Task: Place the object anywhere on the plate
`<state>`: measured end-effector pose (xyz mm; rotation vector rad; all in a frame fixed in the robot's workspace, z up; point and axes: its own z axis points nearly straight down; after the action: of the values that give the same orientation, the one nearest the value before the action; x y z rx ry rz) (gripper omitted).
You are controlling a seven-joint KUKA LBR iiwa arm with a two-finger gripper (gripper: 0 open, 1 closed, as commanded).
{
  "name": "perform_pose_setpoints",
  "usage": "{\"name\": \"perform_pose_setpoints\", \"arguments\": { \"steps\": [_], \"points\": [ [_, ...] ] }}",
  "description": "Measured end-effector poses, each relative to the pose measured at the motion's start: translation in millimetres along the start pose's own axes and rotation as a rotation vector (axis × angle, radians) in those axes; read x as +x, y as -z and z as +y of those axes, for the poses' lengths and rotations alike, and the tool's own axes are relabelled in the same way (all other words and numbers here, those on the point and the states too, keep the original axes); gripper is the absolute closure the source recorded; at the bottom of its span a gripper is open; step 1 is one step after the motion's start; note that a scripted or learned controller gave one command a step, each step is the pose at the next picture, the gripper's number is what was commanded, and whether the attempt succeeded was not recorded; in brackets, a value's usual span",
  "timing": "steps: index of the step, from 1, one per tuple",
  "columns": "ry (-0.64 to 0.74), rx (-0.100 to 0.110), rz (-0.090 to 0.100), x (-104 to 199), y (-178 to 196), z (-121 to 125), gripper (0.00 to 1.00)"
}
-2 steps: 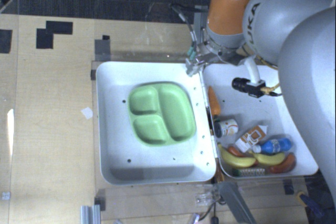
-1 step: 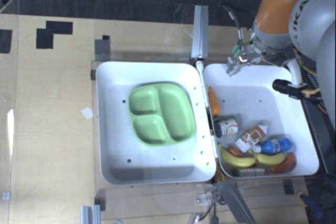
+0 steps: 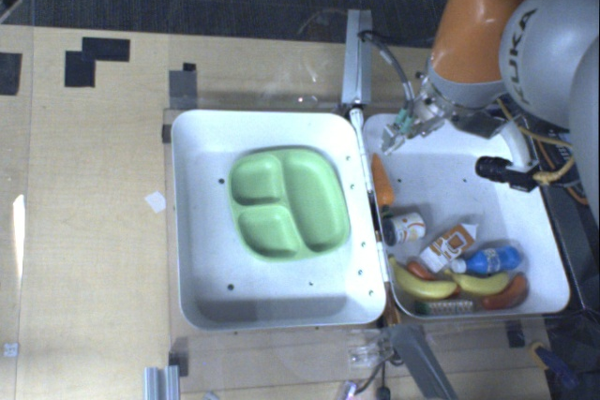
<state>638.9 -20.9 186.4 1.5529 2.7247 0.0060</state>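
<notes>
Green three-compartment plate point(image 3: 286, 201) sits in the left bin point(image 3: 202, 295), roughly centred, nothing on it. Right bin point(image 3: 548, 281) holds the clutter, all bunched toward its near end: two yellow bananas point(image 3: 427, 284) lying side by side along the near wall, a small white cup point(image 3: 406, 226) on its side just above them, a white-and-orange carton point(image 3: 448, 245) next to the cup, a blue bottle point(image 3: 492, 259) with white cap just right of the carton, something red point(image 3: 506, 295) tucked under the right banana. Orange carrot-shaped item point(image 3: 382, 183) lies along the wall between the two bins, on the right-bin side.

Arm point(image 3: 525, 23) comes in from the right, orange band over the far end of the right bin. Jaws point(image 3: 405, 126) are at the far-left corner of the right bin, near the carrot item's top end but apart from it. Nothing visible between them; cannot tell if they are open or closed, too small and cluttered with cabling. No object is on the plate; all candidates are in the right bin. Both bins rest on the light wooden counter point(image 3: 84, 229).
</notes>
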Motion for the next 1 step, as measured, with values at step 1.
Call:
{"name": "perform_pose_setpoints", "arguments": {
  "steps": [1],
  "points": [
    [0.168, 0.000, -0.001, -13.1, 0.1, -48.1, 1.00]
  ]
}}
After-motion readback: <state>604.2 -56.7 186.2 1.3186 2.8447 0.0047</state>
